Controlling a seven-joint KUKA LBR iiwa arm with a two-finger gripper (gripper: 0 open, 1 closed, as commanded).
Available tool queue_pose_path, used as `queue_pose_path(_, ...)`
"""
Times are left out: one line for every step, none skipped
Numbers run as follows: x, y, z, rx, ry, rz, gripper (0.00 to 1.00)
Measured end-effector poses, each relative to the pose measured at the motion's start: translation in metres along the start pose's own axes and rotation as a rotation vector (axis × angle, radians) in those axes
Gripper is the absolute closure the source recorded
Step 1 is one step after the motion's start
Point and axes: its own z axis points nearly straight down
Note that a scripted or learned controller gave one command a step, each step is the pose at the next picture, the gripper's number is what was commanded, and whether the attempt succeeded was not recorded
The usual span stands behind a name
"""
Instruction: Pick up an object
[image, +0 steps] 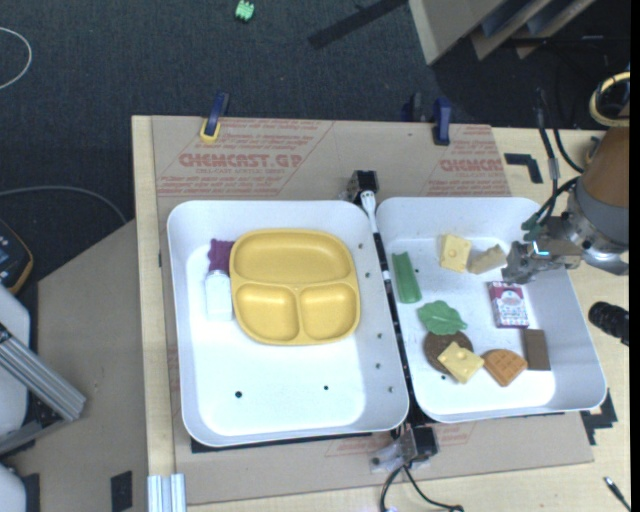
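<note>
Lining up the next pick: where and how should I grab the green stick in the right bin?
Grip the green stick across its narrow width at mid-length, coming straight down. It lies flat, long axis along the bin wall, so keep the wall-side finger clear.

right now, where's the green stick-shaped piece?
The green stick lies in the right bin, along its left wall, just above the green leaf and left of the yellow cheese block.

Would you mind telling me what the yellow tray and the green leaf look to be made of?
The yellow tray looks like moulded plastic: smooth, evenly coloured, soft sheen, rounded compartments. The green leaf also seems plastic or rubbery, probably toy food; it is flat and uniformly green, though too small to be sure.
</note>
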Motion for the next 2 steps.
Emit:
queue_pose_path(0.053,-0.001,0.004,0.000,0.001,-0.002,1.00)
queue_pose_path(0.091,-0.014,0.004,0.000,0.000,-0.001,1.00)
